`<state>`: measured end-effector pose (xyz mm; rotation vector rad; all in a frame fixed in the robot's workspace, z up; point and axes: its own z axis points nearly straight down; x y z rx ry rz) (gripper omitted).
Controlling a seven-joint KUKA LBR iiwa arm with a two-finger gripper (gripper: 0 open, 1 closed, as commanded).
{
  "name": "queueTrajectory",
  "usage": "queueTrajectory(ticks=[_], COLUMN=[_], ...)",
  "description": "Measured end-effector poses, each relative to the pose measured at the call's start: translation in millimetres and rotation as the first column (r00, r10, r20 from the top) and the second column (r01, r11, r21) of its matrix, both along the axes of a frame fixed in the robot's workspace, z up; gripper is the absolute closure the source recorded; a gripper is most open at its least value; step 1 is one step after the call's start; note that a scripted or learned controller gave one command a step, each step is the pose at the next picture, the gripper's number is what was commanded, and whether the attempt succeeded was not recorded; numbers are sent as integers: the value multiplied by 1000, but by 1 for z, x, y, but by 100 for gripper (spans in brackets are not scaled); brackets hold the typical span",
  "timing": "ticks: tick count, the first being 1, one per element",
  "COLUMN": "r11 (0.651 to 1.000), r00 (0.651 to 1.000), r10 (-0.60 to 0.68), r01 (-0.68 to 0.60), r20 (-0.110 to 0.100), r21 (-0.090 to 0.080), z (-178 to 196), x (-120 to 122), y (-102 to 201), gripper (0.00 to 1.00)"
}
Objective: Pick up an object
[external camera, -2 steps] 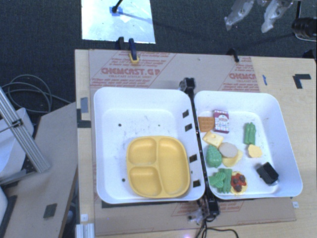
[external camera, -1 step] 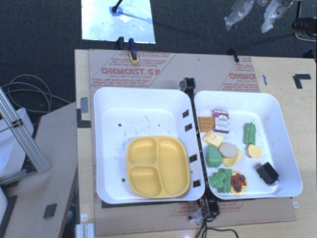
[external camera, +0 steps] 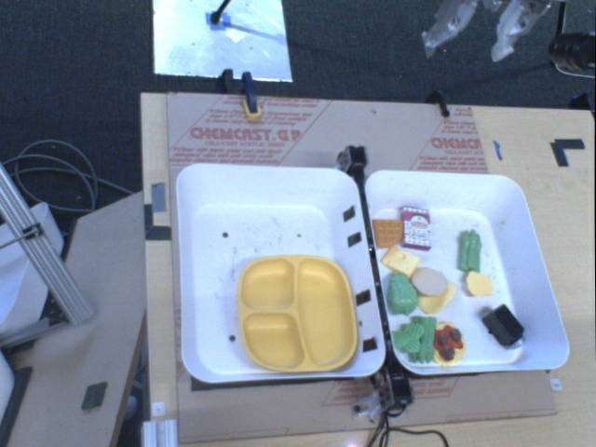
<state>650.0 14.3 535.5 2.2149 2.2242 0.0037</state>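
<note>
Gripper: the two-finger gripper (external camera: pixel 475 21) hangs at about 1 o'clock in the camera view, above the dark floor beyond the bench, well apart from both bins; its two pale fingers stand spread apart with nothing between them.

Task's things: a cluster of small toy foods lies in the right bin (external camera: pixel 535 250), at about 4 o'clock from the view's centre.

Candidates: a red-and-white carton (external camera: pixel 415 227) at the cluster's 12 o'clock, just beside an orange cracker (external camera: pixel 386 232); a green pod (external camera: pixel 468 250) at 2 o'clock; a yellow wedge (external camera: pixel 479 284) below it; a black block (external camera: pixel 504 325) at 5 o'clock, standing clear of the rest.

Crowded part: a cheese slice (external camera: pixel 400 261), a beige disc (external camera: pixel 429 280), a green leafy piece (external camera: pixel 402 294), a green bundle (external camera: pixel 419 336) and a red-topped piece (external camera: pixel 449 341) touch or overlap one another.

Handling, as a judgement: all look light, stiff and smooth plastic, likely to slip or skate if pinched off-centre; none looks fragile.

Where to take hold: the black block or the green pod seems easiest, gripped across the short width, since each has bare bin floor on both sides.

Left bin: the left bin (external camera: pixel 200 250) holds a yellow three-compartment plate (external camera: pixel 298 312) at about 6 o'clock.

Surface: a pale wooden bench (external camera: pixel 154 138) under a printed protective sheet; smooth white bin floors, lightly scuffed.

Room: dark carpet, a shiny metal sheet (external camera: pixel 251 40) at 11 o'clock, loose cables (external camera: pixel 56 170) at 9 o'clock.
</note>
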Motion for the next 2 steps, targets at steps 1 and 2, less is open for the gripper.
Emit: queueTrajectory(ticks=[1,2], r11=[1000,1000], r00=[1000,1000], r10=[4,8], r01=[-4,-8], r20=[4,6], r21=[0,-1], z=[12,23], x=[0,0], y=[0,0], gripper=[100,100])
